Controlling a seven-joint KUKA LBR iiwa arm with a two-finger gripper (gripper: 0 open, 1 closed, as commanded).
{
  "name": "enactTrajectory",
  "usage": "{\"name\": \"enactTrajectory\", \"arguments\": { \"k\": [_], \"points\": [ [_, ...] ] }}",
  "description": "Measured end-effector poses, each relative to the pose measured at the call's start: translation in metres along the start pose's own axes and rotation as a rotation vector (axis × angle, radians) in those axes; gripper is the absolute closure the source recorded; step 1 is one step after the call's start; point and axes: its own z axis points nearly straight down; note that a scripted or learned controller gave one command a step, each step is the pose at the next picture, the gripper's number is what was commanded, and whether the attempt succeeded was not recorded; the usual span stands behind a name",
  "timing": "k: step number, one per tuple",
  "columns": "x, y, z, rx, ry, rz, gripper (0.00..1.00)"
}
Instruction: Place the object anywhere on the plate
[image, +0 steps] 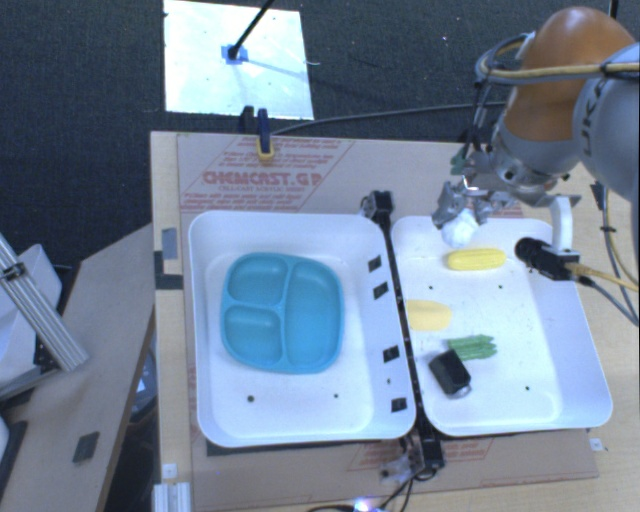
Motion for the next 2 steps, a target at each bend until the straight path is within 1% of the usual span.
{"name": "enactTrajectory", "arguments": {
  "k": [1,2],
  "points": [
    [0.062,-0.002,-0.001,0.000,0.002,-0.002,1.00],
    [0.105,-0.006,0.009,0.001,0.001,0.000,1.00]
  ]
}}
